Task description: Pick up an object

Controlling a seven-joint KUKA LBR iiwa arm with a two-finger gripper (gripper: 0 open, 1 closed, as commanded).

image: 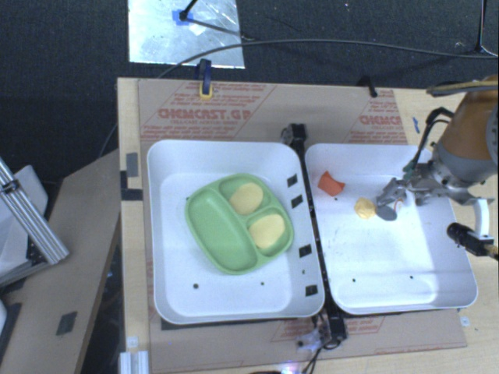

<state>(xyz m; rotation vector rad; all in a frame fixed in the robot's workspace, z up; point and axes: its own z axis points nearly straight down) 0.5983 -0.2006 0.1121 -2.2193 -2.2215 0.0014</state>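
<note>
We see our claw (387, 206) low in the right bin (405, 283), just beside a yellow lump (364, 207); its grip we cannot tell.

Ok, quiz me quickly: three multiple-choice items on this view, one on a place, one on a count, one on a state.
1. Where is the green tray?
A. left bin
B. right bin
C. on the cardboard

2. How many yellow pieces lie in the tray?
A. one
B. two
C. four

3. How does the yellow item in the right bin sit?
A. lifted clear
B. on the bin floor beside the gripper
C. inside the tray

Answers: A, the tray rests in the left bin. B, one piece in each small compartment. B, it lies on the white floor, left of the gripper.
</note>
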